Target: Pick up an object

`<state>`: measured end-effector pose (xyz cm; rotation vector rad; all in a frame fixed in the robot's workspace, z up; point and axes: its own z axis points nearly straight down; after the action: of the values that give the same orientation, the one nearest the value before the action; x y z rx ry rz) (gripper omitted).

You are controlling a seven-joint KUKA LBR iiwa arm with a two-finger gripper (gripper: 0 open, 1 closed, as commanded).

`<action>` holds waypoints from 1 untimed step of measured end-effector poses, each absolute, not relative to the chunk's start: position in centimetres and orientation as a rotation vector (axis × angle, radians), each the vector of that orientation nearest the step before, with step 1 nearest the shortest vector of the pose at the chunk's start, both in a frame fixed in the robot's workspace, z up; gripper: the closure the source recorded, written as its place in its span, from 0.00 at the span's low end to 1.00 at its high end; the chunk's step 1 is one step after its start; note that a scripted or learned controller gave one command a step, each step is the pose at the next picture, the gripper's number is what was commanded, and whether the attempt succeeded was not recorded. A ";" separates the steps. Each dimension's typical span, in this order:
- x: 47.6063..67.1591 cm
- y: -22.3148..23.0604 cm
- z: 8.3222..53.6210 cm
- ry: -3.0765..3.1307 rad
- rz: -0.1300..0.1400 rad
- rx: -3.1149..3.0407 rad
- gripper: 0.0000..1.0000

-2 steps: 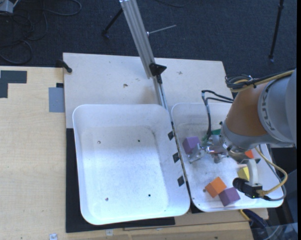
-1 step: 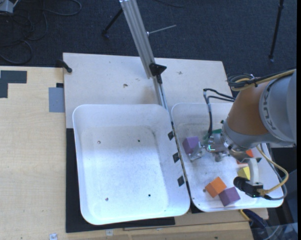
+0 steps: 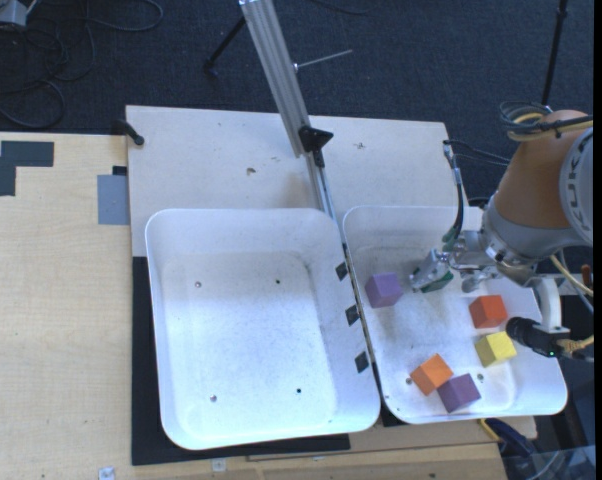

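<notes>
The right bin (image 3: 411, 226) holds several small blocks. A purple block (image 3: 384, 289) lies near its left wall. A red-orange block (image 3: 488, 310) and a yellow block (image 3: 498, 348) sit toward the right side. An orange block (image 3: 432, 373) and a second purple block (image 3: 458, 392) rest near the front rim. My gripper (image 3: 433, 275) hangs low over the middle of the right bin, just right of the first purple block and apart from it. A small green patch shows at its tip.
The left bin (image 3: 181, 268) stands beside the right one, with black clips (image 3: 353, 314) along the shared rim. A slanted aluminium post (image 3: 281, 73) rises behind the bins. The grey arm with its orange band (image 3: 541, 183) comes in from the right.
</notes>
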<state>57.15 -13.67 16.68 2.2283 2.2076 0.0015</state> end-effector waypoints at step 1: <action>59.8 -14.0 12.6 2.227 -0.004 2.218 0.00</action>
<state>59.83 -13.95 12.56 2.2183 2.2265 -0.0039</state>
